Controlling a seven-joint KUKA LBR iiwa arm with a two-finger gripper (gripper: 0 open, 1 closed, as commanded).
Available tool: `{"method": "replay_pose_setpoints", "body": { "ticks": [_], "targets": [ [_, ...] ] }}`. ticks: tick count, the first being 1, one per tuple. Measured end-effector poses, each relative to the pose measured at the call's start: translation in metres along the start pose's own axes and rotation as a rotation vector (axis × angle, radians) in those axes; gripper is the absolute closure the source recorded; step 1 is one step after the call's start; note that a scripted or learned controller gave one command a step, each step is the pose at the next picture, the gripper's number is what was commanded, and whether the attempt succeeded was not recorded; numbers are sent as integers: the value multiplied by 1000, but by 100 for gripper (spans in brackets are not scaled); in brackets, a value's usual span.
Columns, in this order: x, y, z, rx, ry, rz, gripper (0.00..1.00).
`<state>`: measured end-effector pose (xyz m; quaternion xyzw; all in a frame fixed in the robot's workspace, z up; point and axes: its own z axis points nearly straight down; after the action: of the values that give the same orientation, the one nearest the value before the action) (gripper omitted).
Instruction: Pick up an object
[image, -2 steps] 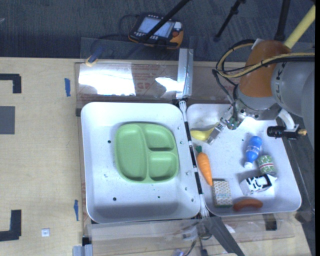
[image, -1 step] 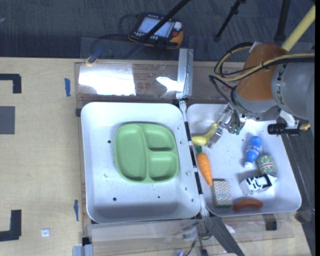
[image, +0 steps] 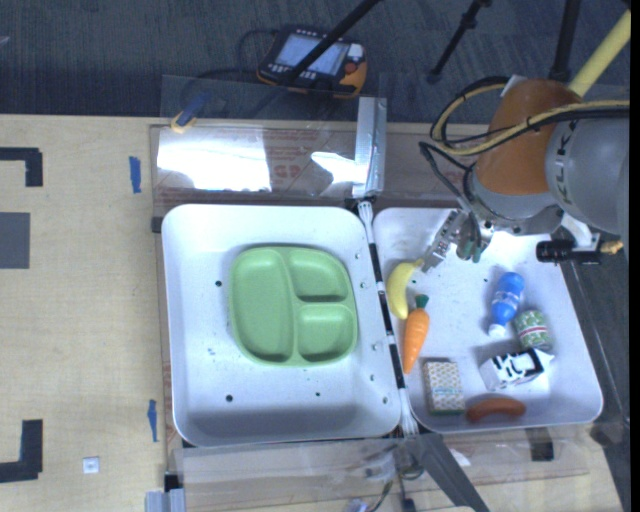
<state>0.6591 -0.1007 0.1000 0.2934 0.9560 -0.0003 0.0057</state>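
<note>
Here the pincer (image: 447, 243) hovers over the banana (image: 400, 287), grip unclear, labels unreadable.

Green divided plate (image: 293, 304) in white left bin (image: 190, 250). White right bin (image: 580, 390): yellow banana (image: 400, 287), orange carrot (image: 414, 338) with green top, blue bottle (image: 504, 301), black-and-white patched toy (image: 516, 368), reddish-brown sausage (image: 495, 407), tan speckled block (image: 443, 385). Arm (image: 570, 150) grey, orange band.

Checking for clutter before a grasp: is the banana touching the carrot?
Cannot tell. In the camera view the banana ends right at the leafy top of the carrot, with no plain gap or contact.
</note>
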Motion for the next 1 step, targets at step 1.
{"method": "replay_pose_setpoints", "body": {
  "ticks": [1],
  "targets": [
    [38, 20, -87, -3, 4, -313, 100]
  ]
}}
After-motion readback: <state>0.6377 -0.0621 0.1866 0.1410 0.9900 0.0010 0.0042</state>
